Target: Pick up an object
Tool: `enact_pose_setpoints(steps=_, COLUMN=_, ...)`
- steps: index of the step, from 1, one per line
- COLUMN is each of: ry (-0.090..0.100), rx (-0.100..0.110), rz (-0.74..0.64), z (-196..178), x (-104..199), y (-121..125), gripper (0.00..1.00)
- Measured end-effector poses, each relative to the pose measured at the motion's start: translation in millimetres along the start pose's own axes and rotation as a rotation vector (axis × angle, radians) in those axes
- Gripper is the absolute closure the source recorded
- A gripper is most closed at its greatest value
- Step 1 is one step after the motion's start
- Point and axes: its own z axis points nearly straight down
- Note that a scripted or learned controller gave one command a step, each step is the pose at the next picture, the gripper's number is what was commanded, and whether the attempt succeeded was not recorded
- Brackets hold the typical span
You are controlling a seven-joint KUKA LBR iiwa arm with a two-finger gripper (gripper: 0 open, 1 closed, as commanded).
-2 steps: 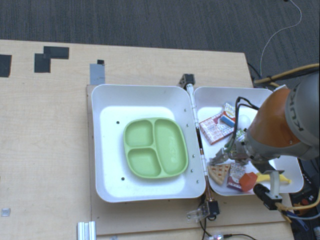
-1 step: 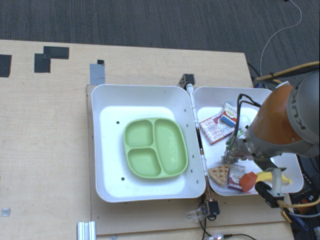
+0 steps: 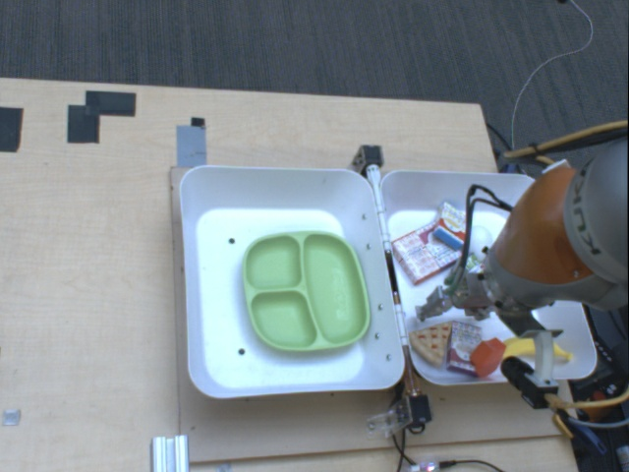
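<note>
A crowded right bin [image 3: 580, 357] is where a miss is most likely: at its near edge a red rounded toy [image 3: 486, 356], a yellow piece [image 3: 539, 348], a small packet [image 3: 462, 341] and a waffle-patterned wedge [image 3: 430, 343] are packed touching or just beside one another, so a descent could be judged liable to strike two items at once, push one against the bin wall, or close on nothing. The hand [image 3: 454, 298] is held low over the middle of that bin, just above the wedge and packet, with dark linkage pointing toward the left bin [image 3: 197, 264]; whether its fingers are spread or pressed together cannot be told, and nothing is seen gripped between them. The arm is reached in from the right, its orange band [image 3: 539, 234] bent over the bin and hiding part of its contents. Farther back, a red-patterned card [image 3: 425, 254] and a small blue-and-red item [image 3: 449, 235] are left lying apart from the hand. A green divided plate [image 3: 307, 291] is seated in the left bin on the worktop [image 3: 88, 264].
</note>
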Motion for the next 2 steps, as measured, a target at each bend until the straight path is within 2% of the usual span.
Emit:
enact_pose_setpoints(steps=1, ry=0.000, rx=-0.004, rz=-0.002, z=-10.6, x=0.7, y=1.9, gripper=1.00)
enact_pose_setpoints(steps=2, ry=0.001, rx=-0.004, rz=-0.002, z=-10.5, x=0.7, y=1.8, gripper=0.00)
